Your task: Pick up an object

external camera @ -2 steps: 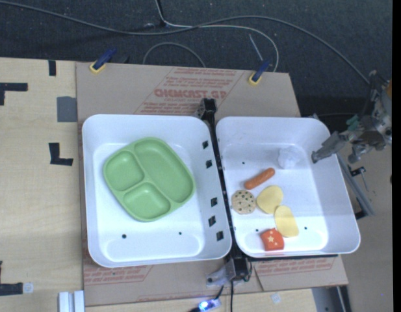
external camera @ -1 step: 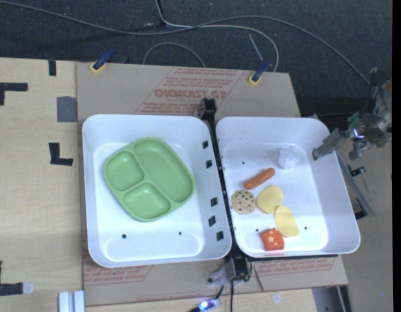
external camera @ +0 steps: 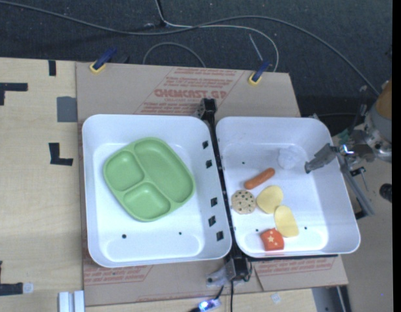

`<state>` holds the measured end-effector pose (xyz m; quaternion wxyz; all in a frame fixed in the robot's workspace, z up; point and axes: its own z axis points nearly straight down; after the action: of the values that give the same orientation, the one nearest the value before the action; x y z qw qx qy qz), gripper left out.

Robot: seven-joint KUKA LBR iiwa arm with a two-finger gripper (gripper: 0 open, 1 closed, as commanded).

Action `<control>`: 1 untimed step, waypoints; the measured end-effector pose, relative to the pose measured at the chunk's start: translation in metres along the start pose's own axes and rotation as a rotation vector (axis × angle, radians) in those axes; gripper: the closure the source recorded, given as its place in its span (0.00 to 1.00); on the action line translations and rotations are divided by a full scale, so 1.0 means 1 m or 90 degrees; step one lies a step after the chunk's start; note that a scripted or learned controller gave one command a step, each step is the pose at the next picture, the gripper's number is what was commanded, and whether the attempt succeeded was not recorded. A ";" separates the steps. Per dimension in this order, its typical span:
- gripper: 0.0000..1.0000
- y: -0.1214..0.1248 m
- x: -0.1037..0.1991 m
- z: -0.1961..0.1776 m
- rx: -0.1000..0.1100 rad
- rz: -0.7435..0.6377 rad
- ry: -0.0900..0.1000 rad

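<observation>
The right bin [external camera: 330, 194] holds several small food toys. An orange sausage [external camera: 259, 178] lies near its middle. Below it sit a round cookie [external camera: 243, 201] and two yellow chip-like pieces [external camera: 270, 199] [external camera: 286, 221]. A red piece [external camera: 272, 239] lies near the front wall. A pale, see-through item [external camera: 290, 156] rests at the back of the bin. My gripper [external camera: 318, 160] hangs over the bin's right rim, just right of that pale item and apart from the sausage. Nothing shows in its grasp.
The left bin [external camera: 96, 142] holds a green divided plate [external camera: 148, 177]. A black divider [external camera: 216, 174] runs between the two bins. Both stand on a cardboard sheet [external camera: 187, 90] held by clamps at the back. Cables trail behind.
</observation>
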<state>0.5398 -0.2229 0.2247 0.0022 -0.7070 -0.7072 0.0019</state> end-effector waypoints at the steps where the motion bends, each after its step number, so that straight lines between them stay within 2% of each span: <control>1: 0.00 -0.004 0.004 0.064 0.001 0.000 0.001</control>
<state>0.5354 -0.2188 0.1606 0.0033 -0.7067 -0.7075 0.0021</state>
